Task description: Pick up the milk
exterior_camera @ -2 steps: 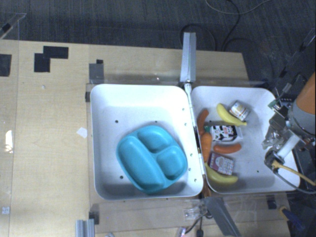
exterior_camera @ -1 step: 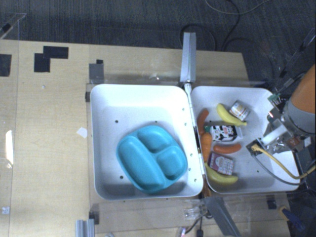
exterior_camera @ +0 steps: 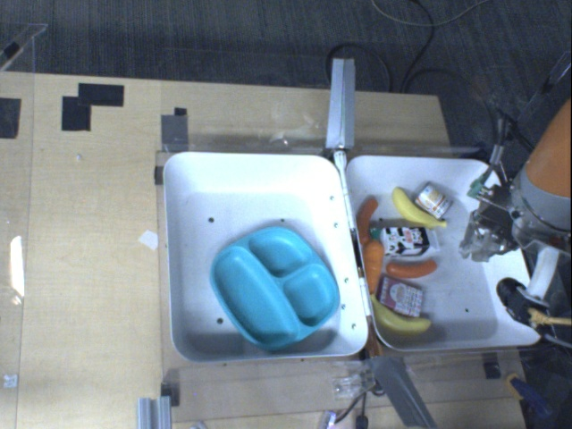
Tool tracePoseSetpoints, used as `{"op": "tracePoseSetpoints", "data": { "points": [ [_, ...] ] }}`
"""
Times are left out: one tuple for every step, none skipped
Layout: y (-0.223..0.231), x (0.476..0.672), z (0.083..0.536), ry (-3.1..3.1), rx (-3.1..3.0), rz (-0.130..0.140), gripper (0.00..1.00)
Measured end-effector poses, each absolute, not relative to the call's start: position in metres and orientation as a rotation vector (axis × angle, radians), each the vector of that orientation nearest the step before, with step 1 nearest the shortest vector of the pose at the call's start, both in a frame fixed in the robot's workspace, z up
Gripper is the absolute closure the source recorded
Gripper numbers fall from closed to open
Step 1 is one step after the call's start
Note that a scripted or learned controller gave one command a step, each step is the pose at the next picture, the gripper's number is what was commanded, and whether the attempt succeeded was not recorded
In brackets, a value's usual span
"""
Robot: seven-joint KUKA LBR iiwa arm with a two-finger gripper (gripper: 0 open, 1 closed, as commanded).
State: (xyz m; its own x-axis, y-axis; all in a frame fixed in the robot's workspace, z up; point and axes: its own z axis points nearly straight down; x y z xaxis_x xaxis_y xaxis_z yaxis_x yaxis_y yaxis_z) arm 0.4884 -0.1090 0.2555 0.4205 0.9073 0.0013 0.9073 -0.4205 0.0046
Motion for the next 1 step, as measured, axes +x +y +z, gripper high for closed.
{"op": "tracePoseSetpoints", "data": {
  "points": [
    [-0.1013,0.488,0.2431,1.248,2.882,0.004,1.0]
  ]
}}
